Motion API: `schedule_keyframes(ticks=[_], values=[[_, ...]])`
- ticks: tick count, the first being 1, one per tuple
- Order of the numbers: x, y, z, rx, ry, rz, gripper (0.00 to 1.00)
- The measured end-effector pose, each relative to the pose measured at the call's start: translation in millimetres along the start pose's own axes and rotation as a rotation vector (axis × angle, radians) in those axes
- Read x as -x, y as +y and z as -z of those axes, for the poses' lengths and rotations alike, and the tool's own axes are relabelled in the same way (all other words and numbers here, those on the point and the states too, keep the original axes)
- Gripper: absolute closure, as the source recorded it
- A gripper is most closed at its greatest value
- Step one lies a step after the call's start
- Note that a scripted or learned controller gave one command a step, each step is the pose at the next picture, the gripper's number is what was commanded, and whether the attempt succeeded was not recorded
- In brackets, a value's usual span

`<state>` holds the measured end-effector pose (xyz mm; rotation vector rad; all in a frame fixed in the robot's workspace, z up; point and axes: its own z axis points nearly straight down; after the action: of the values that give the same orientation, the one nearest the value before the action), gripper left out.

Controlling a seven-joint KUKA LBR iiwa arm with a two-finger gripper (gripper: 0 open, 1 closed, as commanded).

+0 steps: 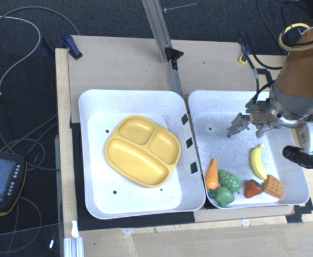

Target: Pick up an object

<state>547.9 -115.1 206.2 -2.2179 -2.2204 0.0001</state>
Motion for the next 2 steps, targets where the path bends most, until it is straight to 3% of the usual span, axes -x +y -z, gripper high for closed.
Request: schedule_keyframes(ticks=[1, 2], values=[[0.1, 0.0, 0.0, 0.001, 0.0, 0.0, 0.0], [-5.9, -5.6, -45.2, -0.005, 0.0, -0.001, 0.0]])
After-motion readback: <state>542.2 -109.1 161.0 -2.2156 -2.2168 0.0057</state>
